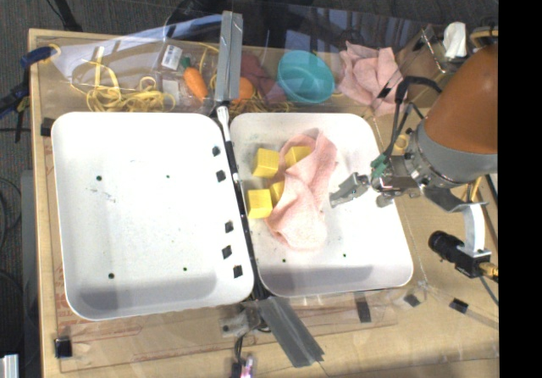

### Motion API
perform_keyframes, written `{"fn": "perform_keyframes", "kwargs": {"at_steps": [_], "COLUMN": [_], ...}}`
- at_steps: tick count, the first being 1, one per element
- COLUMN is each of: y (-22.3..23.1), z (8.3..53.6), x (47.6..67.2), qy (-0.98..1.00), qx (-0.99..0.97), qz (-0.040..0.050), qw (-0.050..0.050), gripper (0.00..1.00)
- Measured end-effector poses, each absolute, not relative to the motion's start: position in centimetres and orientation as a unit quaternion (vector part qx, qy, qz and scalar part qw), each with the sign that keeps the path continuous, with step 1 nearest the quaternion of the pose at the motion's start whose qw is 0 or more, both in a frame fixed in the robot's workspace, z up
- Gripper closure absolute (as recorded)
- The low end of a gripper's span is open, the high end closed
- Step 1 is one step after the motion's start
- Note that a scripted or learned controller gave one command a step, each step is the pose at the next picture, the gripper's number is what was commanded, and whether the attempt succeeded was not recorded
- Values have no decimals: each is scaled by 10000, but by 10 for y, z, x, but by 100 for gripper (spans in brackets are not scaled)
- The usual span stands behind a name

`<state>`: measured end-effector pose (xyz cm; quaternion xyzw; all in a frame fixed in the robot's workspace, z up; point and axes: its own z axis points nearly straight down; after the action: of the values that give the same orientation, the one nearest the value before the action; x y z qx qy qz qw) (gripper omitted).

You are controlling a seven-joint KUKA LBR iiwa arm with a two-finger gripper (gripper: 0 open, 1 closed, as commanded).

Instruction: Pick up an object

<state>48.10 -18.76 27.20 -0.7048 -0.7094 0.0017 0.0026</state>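
In the right bin (381,241) a crumpled pink cloth (303,191) lies left of the middle. Yellow blocks sit around it: one (267,162) at its upper left, one (259,202) at its lower left, and another (297,155) partly tucked under its top edge. My gripper (344,191) hangs low over the bin just right of the cloth, close to its edge, with nothing visibly held. The grey wrist and orange band (470,105) reach in from the right.
The left bin (135,215) stands beside the right one, with a divider bar (230,190) between them. Behind the bins are a teal bowl (305,77), a second pink cloth (373,71), an orange carrot toy (196,82) and yellow cord (114,95).
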Motion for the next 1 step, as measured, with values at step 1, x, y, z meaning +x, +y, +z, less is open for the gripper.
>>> {"fn": "perform_keyframes", "kwargs": {"at_steps": [1], "y": [-159], "z": [137], "x": [522], "qy": [-7395], "qx": [-6732], "qz": [16], "qw": [27], "gripper": [0]}}
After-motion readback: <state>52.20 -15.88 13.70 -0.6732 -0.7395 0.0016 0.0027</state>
